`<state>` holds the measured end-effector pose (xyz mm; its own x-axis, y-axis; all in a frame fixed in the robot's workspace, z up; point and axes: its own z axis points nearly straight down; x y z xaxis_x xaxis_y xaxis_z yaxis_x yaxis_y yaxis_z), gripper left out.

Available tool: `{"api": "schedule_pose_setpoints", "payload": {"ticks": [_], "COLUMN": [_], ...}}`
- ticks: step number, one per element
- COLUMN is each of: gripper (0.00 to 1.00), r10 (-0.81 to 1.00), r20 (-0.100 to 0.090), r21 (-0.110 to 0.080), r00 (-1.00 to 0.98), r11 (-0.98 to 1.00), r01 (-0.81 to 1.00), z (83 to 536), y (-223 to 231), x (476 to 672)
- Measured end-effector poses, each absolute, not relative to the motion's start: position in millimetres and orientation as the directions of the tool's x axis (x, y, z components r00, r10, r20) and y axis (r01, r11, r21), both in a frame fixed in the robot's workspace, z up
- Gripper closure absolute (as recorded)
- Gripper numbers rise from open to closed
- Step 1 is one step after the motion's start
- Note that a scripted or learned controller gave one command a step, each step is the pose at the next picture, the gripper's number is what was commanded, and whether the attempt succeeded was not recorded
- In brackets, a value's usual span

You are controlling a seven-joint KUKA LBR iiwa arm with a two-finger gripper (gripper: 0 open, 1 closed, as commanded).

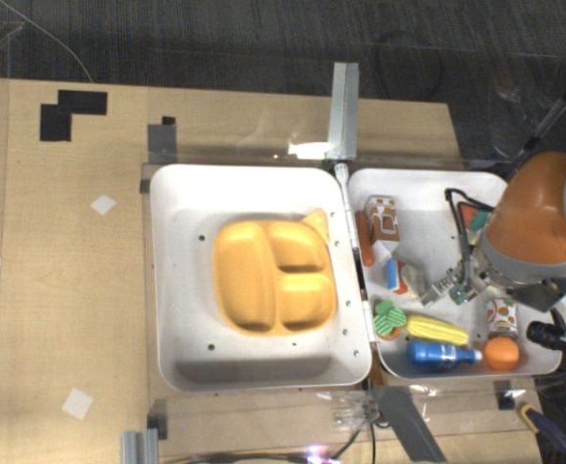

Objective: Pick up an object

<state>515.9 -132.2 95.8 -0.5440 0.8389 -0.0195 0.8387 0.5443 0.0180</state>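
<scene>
Fig. 1. Overhead slant view of bench w/ two white bins. The left bin [181,259] is seen to hold a yellow compartment tray [273,276], lying flat near its centre. The right bin [428,184] is crowded w/ small items: a yellow corn cob [437,331] lying lengthwise, a blue bottle [440,356] just nearer than it, an orange ball [501,353] at the near right corner, a green round piece [389,319] at the near left, and a small printed carton [383,217] toward the far left.

The gripper [454,288] is lowered into the right bin, approx. above the corn cob's far side; whether it is released or clenched cannot be told, as the wrist and orange band block the view. No item is seen grasped.

Risks, as judged: w/ items packed so closely, a neighbour could be nudged or two things pinched at once; the rounded cob and bottle could be rolled or squeezed out of a grasp. The cob is judged the likeliest target: bright yellow, elongated, ribbed, prob. smooth plastic.
</scene>
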Motion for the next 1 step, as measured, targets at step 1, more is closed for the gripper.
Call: {"api": "schedule_pose_setpoints", "payload": {"ticks": [1], "gripper": [0.00], "r10": [0.839], "r20": [-0.014], "r21": [0.013], "r00": [-0.545], "r11": [0.545], "r01": [0.838], "z": [90.2], "y": [-130.5], "x": [513.4]}}
